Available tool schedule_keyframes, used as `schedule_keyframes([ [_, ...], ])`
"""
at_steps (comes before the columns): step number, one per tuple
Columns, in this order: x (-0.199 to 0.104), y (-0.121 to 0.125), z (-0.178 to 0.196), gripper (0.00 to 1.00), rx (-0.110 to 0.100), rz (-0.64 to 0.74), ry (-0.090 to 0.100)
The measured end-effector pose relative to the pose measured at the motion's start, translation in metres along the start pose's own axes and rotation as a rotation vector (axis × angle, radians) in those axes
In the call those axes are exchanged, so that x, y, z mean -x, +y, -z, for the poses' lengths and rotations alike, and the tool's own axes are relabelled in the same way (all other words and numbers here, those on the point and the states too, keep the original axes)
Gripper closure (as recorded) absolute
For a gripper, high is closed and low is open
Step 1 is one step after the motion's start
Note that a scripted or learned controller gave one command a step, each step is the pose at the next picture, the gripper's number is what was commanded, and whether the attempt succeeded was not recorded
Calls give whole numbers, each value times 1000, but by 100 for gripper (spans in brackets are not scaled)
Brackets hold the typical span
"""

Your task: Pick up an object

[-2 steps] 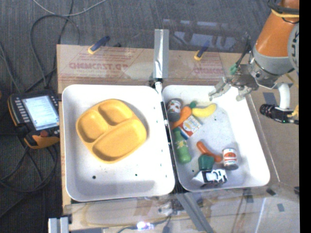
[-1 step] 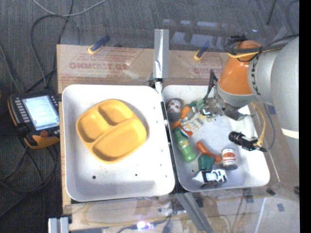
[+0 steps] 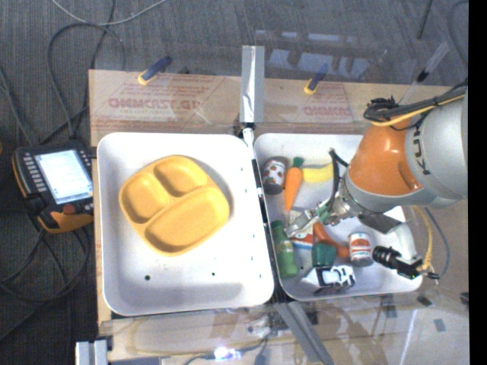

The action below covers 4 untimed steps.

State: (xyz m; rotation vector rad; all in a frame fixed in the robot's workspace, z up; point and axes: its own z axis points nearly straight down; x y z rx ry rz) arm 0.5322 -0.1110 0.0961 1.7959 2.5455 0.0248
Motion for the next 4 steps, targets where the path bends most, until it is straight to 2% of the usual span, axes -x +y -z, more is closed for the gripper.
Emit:
schedule_keyframes([
  [1, 41, 76, -3, 0, -16, 138, 13],
  [2, 48, 117, 97, 0, -27, 126, 13],
  [3, 50, 116, -6, 0, -28, 222, 11],
  [4, 51, 115, 2, 100, -30, 221, 11],
])
